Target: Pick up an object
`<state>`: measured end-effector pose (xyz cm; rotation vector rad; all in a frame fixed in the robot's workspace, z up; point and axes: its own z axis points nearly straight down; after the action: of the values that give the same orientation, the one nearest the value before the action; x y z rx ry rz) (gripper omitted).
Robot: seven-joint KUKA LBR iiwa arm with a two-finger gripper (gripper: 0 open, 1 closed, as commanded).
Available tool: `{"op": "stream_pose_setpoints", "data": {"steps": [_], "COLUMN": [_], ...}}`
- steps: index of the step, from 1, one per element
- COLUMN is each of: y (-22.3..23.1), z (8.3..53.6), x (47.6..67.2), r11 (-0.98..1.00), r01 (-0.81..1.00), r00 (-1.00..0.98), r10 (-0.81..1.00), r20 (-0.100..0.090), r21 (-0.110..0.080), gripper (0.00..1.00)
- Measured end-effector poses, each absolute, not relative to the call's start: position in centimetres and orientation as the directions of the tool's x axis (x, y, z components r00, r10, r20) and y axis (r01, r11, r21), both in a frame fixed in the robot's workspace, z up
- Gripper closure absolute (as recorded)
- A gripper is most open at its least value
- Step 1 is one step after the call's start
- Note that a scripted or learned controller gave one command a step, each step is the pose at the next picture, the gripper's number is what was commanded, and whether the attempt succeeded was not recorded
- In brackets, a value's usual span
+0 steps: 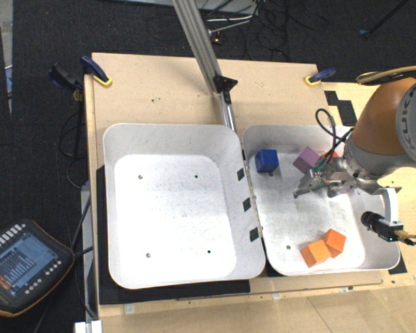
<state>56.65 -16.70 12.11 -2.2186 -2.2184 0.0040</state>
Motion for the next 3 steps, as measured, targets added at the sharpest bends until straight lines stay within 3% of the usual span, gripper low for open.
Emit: {"op": "stream_pose_setpoints", "data": {"steps": [1, 3], "y": [-16.8, -17.3], "z": [13.4, 24.0], "x": [56.8, 56.9], "r11": [0.0, 0.002], "r01": [1.0, 1.0], "r00": [0.0, -0.002], "r10": [1.0, 1.0], "r20": [-0.001, -0.003], "r21": [0.002, 0.007], "gripper": [1.0, 1.0]}}
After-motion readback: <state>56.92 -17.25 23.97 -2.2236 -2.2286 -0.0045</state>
